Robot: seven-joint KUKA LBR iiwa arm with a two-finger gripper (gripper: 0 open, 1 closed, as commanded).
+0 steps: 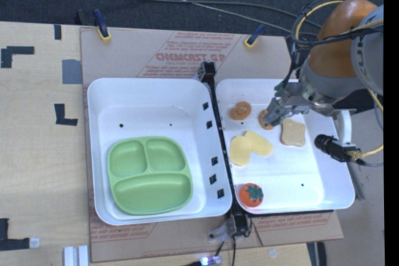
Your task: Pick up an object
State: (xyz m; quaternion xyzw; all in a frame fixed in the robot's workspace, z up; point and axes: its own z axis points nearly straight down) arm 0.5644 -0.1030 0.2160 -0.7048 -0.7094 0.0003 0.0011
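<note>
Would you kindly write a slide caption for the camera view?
Gripper lowered into the right bin among toy foods; green divided plate in the left bin.

Glossy white plastic bins, matt green plastic divided plate, brown cardboard sheet, pale wood-look bench

The grey arm, with its orange band uppermost, reaches in from the right and bends downward, its pincer lowered on the arm's left end, pointing down-left.
</note>
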